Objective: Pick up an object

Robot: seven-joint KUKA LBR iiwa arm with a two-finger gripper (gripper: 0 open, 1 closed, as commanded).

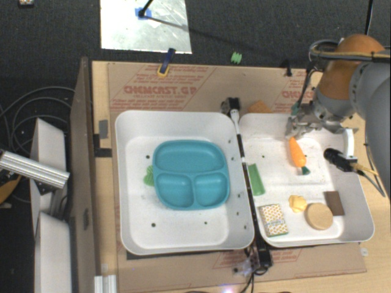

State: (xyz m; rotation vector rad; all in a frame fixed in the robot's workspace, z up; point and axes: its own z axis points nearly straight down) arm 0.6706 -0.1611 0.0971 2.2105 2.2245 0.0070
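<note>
- The gripper [298, 129] hangs over the far part of the right bin [272, 157], just above the upper end of the carrot [297, 152]; from this slant I cannot tell whether the jaws are wide or narrow, and nothing shows between them
- The carrot looks like the nearest thing to take: it lies flat on the bin floor, long axis running roughly away from the camera, its green tip toward the near side
- To grip it well, I judge the jaws should close across its narrow width, near the thick middle rather than the tapering end, and come down straight so it does not roll aside
- The carrot is rounded and smooth, so a grip off centre may squeeze it out
- There is open floor on both sides of the carrot, which leaves room for the jaws to straddle it
- The far wall of the right bin is near the gripper, so little room lies beyond; the freer way is up
- A green strip [255, 179] lies against the bin's left wall, well apart from the carrot
- A patterned box [273, 219], yellow piece [297, 203], tan disc [319, 216] and brown block [333, 202] crowd the near end, apart from the carrot
- The left bin [134, 163] holds a teal plate [190, 174]; both bins sit on the tabletop [183, 87]
</note>
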